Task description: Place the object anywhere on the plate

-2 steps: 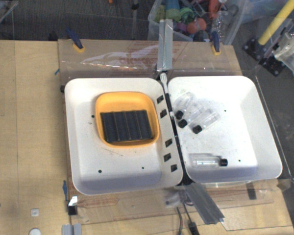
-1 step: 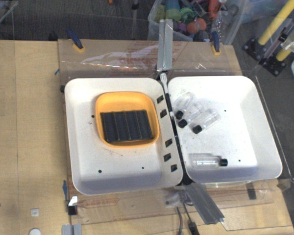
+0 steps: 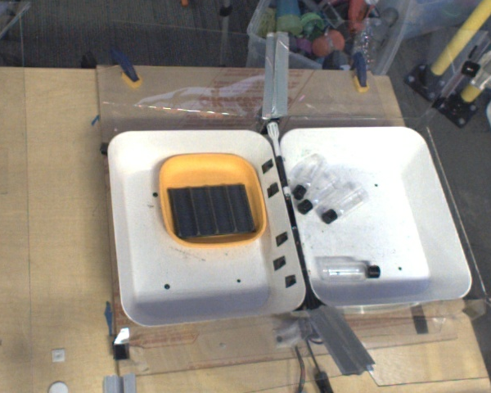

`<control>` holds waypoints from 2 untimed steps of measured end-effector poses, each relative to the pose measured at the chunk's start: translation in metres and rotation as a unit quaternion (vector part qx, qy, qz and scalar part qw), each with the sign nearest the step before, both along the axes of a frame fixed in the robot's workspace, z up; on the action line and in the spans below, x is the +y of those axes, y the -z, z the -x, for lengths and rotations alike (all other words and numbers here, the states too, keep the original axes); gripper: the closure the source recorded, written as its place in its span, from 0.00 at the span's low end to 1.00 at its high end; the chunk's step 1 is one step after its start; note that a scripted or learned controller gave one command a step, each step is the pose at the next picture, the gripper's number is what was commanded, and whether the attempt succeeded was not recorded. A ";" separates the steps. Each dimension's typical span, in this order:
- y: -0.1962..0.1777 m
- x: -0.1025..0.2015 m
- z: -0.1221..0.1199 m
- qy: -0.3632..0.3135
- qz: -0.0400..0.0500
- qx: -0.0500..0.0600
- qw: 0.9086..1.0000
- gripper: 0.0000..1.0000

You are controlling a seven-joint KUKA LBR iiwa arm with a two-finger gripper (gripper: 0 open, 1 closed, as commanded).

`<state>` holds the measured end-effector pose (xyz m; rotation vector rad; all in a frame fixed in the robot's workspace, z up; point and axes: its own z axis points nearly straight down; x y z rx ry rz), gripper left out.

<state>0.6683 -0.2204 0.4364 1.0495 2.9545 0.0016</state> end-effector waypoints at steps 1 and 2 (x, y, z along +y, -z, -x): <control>0.000 0.001 0.011 -0.128 0.000 0.001 0.992 1.00; 0.000 0.000 0.011 -0.311 0.000 0.001 0.950 1.00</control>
